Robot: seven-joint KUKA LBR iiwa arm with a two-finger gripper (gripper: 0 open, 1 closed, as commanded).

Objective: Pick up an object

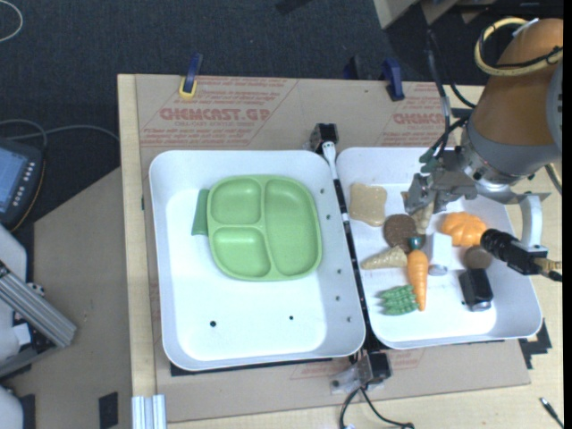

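cardboard sheet: brown, printed in red, laid under both bins and seen beyond the far rim of the right bin.
left bin: white and shallow, set touching the right bin along its left wall.
right bin: white and shallow, taken as the landmark for every place given here.
arm: grey with an orange band, seen reaching in over the far right corner of the right bin.
green tray: pale green, divided into three compartments, lying in the left bin, well apart from the right bin.
gripper: held low over the far middle of the right bin, just above the brown round piece; whether its fingers are open or closed cannot be told, and nothing is seen held.
beige piece: in the far left part of the right bin.
carrot: orange, lying in the middle of the right bin, pointed toward the near rim.
orange piece: in the right half of the right bin.
black object: in the near right part of the right bin.
brown round piece: in the middle of the right bin, just beyond the carrot.
green piece: by the near rim of the right bin, touching the carrot.
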